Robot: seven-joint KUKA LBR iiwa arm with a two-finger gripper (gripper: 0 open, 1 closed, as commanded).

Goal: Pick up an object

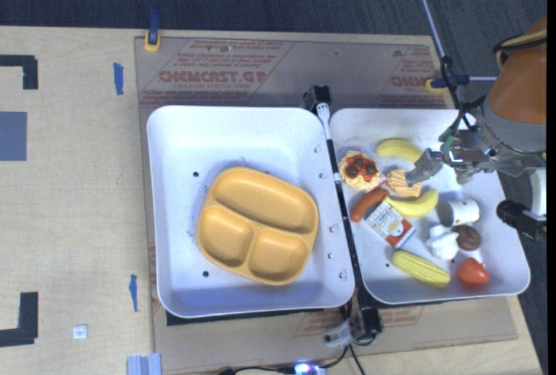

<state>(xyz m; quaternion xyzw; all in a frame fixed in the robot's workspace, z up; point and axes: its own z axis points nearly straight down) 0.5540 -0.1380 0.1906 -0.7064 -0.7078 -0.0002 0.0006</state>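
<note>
My tool hangs low over the right bin; I cannot tell its state. A yellow banana lies just at its 6 o'clock. I should drop straight onto it, clear of the pizza toy.

Bright, even overhead light, soft shadows, mild glare on the white bins, slightly soft focus.

Divided tray in left bin; toy foods in right bin.
</note>
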